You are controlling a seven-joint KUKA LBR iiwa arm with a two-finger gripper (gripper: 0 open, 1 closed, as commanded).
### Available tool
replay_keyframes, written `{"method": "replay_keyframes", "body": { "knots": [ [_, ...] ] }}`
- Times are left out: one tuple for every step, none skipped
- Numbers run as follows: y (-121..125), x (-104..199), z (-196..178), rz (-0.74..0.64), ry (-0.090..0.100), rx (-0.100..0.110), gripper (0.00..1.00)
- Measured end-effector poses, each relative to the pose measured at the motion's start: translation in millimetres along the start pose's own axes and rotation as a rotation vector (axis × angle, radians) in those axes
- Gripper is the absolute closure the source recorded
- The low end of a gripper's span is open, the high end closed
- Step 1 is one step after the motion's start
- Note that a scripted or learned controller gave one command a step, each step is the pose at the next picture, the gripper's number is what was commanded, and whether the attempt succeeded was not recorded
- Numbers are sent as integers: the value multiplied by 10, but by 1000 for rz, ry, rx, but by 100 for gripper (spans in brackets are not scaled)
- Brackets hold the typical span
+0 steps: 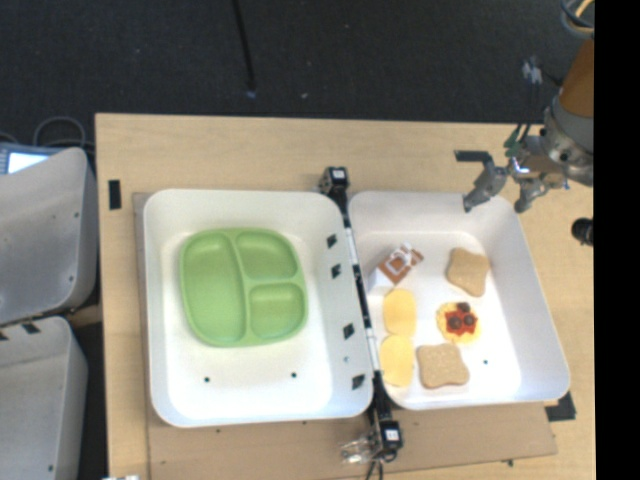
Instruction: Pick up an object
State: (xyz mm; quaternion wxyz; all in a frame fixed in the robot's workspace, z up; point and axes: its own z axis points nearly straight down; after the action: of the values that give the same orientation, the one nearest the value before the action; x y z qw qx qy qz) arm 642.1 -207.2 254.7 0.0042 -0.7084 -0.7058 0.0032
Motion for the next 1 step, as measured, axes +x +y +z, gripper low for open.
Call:
{"method": "replay_keyframes", "body": {
  "knots": [
    [23,6,-84,-3,-3,-13,0]
  ]
}}
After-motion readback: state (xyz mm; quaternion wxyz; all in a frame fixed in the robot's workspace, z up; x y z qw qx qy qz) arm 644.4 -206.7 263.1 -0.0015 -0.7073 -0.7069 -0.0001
